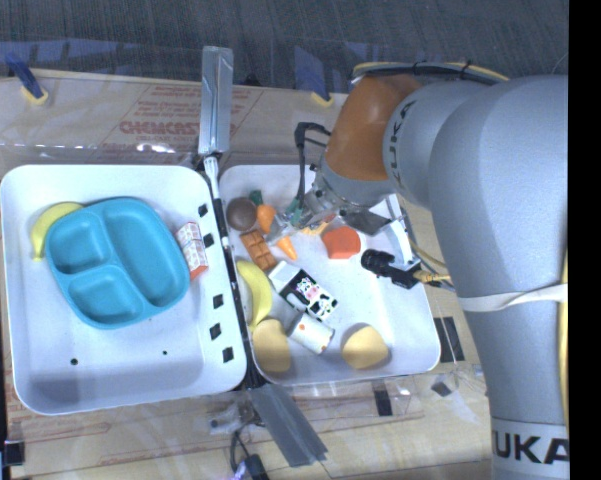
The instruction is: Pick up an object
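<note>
Gripper (302, 211) down in right bin (420, 313) near its upper left, tip among small orange carrot-like piece (267, 217), round brown object (242, 212) and orange block (342, 242); finger opening hidden by wrist, cannot tell, nothing visibly held. Also in right bin: banana (256, 290), black-and-white cow-pattern box (308, 295), two tan rounded items (272, 345) along lower edge. Left bin (40, 368) with blue divided tray (115, 261) over yellow object (48, 223), small red-and-white packet (191, 247) beside tray.

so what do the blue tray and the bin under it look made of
The blue divided tray looks like molded plastic: uniform color, rounded compartments, soft sheen. The left white bin also looks like plastic, smooth and matte with rounded corners, though coated metal can't be excluded.
</note>
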